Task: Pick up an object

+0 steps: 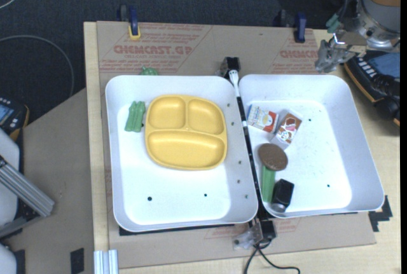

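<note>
Nothing is picked yet. The claw [326, 58] hangs above the right bin's [356, 139] far rim; its spread cannot be told. The cartons [273, 123] lie untouched.

Bright, even overhead light, soft focus

The white bins [299, 193] nearly wash out; the yellow plate [186, 131] casts a faint shadow below itself; corners beyond the bins look darker and blurrier.

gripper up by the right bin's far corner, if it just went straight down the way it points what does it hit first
Probably the far rim of the right bin or the cardboard board just behind it. The gripper hangs over that corner, away from the bin's objects. Depth is unclear from this slanted view.
</note>
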`<action>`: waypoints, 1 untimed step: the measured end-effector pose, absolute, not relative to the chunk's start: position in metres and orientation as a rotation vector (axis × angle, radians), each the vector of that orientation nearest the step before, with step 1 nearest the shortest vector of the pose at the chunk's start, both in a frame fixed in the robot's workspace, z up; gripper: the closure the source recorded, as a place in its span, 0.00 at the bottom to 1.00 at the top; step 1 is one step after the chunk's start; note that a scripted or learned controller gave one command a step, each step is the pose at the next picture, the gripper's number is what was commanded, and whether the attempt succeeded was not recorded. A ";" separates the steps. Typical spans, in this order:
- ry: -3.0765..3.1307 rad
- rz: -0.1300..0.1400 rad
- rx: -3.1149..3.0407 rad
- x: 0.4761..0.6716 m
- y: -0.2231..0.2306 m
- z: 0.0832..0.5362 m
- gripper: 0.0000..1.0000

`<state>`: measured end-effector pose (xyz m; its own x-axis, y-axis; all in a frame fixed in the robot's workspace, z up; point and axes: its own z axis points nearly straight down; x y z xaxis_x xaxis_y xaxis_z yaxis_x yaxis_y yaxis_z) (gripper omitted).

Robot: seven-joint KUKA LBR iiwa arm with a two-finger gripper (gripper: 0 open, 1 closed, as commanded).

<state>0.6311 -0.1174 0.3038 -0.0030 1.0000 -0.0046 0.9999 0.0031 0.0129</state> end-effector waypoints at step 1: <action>2.215 0.011 2.206 0.632 -0.118 0.314 1.00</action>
